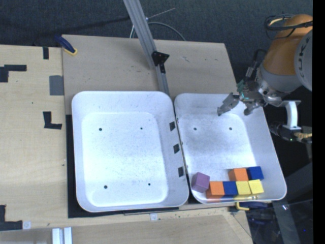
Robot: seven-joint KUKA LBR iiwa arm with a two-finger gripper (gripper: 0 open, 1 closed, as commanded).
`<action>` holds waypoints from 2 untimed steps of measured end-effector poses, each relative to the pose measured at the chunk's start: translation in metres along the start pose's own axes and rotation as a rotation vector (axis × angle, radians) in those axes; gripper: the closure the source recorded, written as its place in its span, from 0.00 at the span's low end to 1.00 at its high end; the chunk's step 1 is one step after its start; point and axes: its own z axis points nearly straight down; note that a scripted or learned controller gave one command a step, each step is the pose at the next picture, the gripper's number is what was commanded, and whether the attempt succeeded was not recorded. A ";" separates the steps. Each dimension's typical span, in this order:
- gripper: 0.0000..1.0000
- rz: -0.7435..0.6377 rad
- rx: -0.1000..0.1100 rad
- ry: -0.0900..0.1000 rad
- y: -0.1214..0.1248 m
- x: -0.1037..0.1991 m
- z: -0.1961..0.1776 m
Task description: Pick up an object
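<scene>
Hovering with its fingers spread and nothing between them, the gripper [236, 105] is hanging over the far end of the right bin [213, 136]. Well below it in the view, the blocks [233, 183] are sitting packed against the bin's near wall. Descending there is risky: a finger could be landing on a neighbouring cube or jamming against the wall, so the closing pinch may be catching nothing.
</scene>
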 end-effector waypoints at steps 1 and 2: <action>0.00 -0.002 0.003 0.000 -0.007 0.038 0.021; 0.00 0.000 0.009 0.001 -0.006 0.060 0.111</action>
